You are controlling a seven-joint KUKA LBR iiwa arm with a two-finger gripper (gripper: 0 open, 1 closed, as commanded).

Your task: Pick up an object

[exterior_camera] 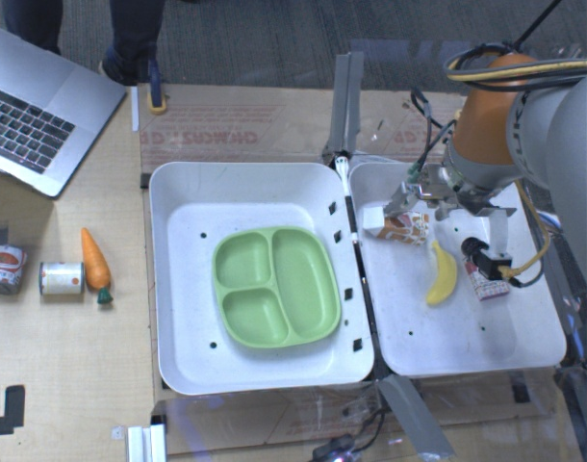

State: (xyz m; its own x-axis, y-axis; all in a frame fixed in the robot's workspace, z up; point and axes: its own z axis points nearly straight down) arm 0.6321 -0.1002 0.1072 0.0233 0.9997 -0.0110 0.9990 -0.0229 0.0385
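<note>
Nearest rim: front edge of right bin (467, 369), bare floor behind it.
Banana (442, 275): mid-bin, lying loose, close beside the small red-and-white packet (488, 285).
Snack bag (406, 227): far left corner, directly under my gripper (414, 200).
Jaws: hidden, cannot tell.
Risk: crinkly bag against the wall may slip or fold when I close.
</note>
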